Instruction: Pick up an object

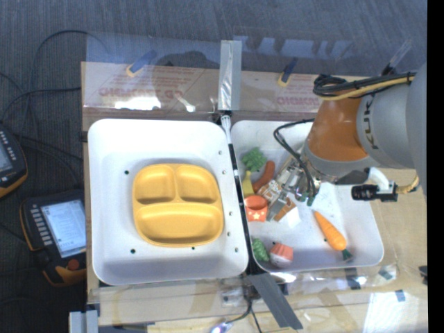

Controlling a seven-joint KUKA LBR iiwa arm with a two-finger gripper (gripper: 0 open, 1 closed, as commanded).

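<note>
My gripper reaches down into the right bin, among a cluster of toy foods near its left side. Close around it lie a red sausage, a green broccoli piece, a small orange-red cup and a brown and white piece just below it. The gripper body hides what lies directly under it. An orange carrot lies apart to the lower right.
A green piece and a red and white piece sit by the right bin's front wall. The left bin holds a yellow divided plate. The arm's orange band looms over the right bin's back.
</note>
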